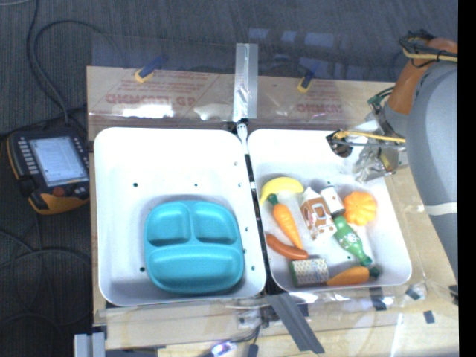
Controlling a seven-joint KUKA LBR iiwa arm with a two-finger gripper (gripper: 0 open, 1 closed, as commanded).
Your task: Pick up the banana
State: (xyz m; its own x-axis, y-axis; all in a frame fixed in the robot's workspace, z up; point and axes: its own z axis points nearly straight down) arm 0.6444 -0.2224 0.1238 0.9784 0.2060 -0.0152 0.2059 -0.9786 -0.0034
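near edge of the right bin (401, 270): a long carrot (349, 277) lying flat along the front wall, beside a small grey-green block with a rough printed face (309, 271). just behind them a red sausage-like piece (285, 247) and a green bottle (351, 242), glossy, tilted on its side. all look like smooth moulded plastic toys, hard and a bit slippery.

middle of the bin: a second carrot (286, 224), tapered, green tip up near the banana. a white carton with brown print (318, 214), boxy, leaning against the bottle. a round orange fruit (360, 207), ribbed, just beside the carton.

banana (281, 187): yellow, short curved crescent, matte sheen, lying near the left wall of the right bin, its lower end touching or very near the carrot's green tip.

left bin (119, 162): one teal compartment tray (195, 245), rounded corners, three wells.

far right corner: gripper (370, 155) hangs over the bin's back rim, well apart from the banana. too cluttered with cable and metal to read; i cannot tell whether it is open or closed.

risks, my judgement: the banana sits close to the bin wall and the carrot, so a descent could clip the wall or pinch the carrot instead. the curved, slick skin could squirt out of a closing grasp if taken off-centre.
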